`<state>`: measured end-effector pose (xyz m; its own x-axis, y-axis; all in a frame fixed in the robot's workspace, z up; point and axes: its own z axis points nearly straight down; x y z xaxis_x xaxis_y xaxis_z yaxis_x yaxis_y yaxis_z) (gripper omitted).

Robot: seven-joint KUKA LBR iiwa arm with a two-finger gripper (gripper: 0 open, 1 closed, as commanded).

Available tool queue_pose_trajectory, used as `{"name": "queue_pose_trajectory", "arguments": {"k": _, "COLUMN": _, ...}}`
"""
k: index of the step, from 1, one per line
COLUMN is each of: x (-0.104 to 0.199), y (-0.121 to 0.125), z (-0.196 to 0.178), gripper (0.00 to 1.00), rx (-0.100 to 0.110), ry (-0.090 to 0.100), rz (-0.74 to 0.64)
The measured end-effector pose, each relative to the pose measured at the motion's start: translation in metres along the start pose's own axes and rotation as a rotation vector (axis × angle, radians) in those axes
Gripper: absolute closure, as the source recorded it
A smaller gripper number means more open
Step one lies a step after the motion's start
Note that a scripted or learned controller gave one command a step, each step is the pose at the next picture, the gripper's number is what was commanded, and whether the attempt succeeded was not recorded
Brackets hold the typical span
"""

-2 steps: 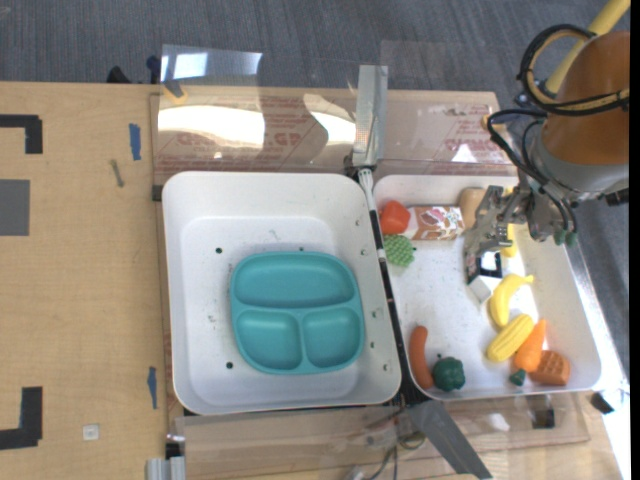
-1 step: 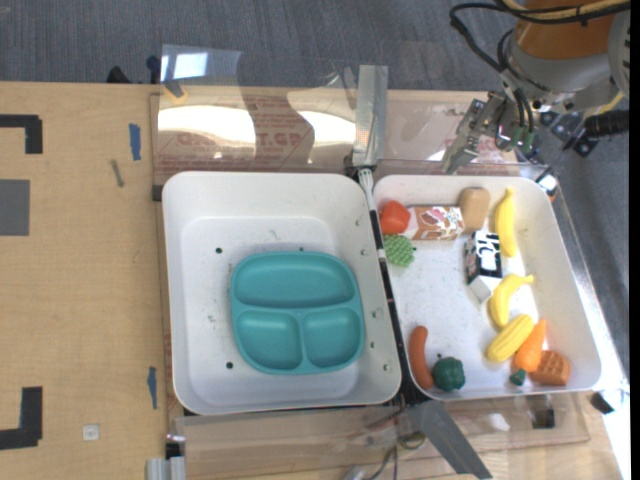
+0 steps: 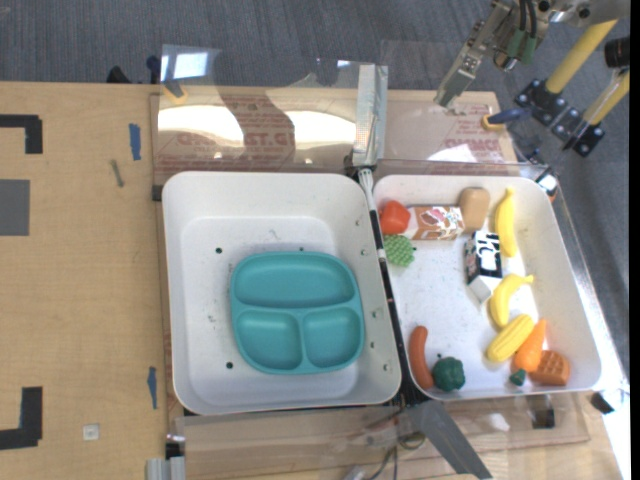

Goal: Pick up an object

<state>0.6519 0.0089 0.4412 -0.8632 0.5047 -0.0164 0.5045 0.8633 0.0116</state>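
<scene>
The right bin (image 3: 575, 268) holds several toy foods: a red tomato (image 3: 394, 216), a printed snack packet (image 3: 437, 222), a brown potato (image 3: 474, 206), a banana (image 3: 507, 223), a black-and-white box (image 3: 484, 258), a yellow corn cob (image 3: 510, 336), a red sausage (image 3: 419, 356) and a green broccoli (image 3: 449, 373). My gripper (image 3: 478, 63) hangs high beyond the far edge of the right bin, well clear of all the items, with nothing seen in it.
In the left bin (image 3: 190, 268) lies a teal divided plate (image 3: 296, 310). A clear plastic divider (image 3: 368, 118) stands behind the gap between the bins. Yellow and black fixtures (image 3: 570, 88) sit at the top right near the arm.
</scene>
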Motion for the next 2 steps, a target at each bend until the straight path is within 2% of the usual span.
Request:
{"name": "queue_pose_trajectory", "arguments": {"k": 1, "x": 0.036, "y": 0.019, "z": 0.09, "gripper": 1.0, "rx": 0.016, "ry": 0.019, "rz": 0.247}}
{"name": "queue_pose_trajectory", "arguments": {"k": 2, "x": 0.044, "y": 0.054, "z": 0.095, "gripper": 1.0, "rx": 0.013, "ry": 0.01, "rz": 0.586}}
